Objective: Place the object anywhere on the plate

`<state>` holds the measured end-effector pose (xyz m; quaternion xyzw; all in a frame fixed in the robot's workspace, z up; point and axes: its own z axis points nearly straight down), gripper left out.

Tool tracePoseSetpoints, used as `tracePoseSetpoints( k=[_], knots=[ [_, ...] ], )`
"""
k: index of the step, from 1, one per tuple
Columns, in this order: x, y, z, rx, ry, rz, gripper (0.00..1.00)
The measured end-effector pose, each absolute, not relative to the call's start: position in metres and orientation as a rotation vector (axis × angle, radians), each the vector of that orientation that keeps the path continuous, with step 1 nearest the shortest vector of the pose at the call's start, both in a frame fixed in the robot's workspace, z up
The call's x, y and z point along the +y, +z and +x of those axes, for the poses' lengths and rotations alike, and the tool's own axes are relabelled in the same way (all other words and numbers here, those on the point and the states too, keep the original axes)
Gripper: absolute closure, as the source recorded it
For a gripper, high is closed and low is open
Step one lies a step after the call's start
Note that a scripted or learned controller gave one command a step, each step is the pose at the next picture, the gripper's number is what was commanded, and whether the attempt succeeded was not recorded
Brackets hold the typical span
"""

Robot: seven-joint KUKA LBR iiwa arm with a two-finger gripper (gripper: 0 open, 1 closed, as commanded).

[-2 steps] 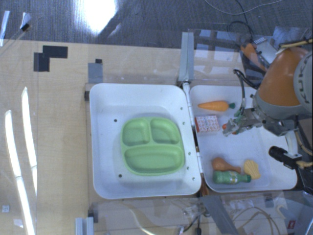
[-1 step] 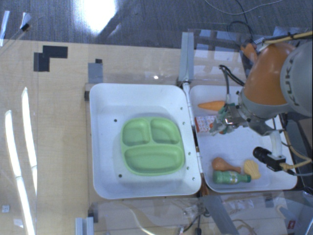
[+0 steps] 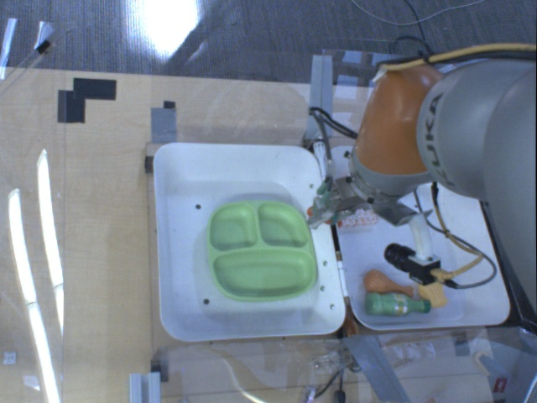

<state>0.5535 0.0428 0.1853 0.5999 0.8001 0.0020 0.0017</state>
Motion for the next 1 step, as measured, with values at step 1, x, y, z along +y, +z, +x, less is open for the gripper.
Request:
tracePoseSetpoints(
  k=[1],
  knots=[
    [0.0424, 0.1854, 0.5536, 2.509, 0.006, 1.884, 0.0]
  ],
)
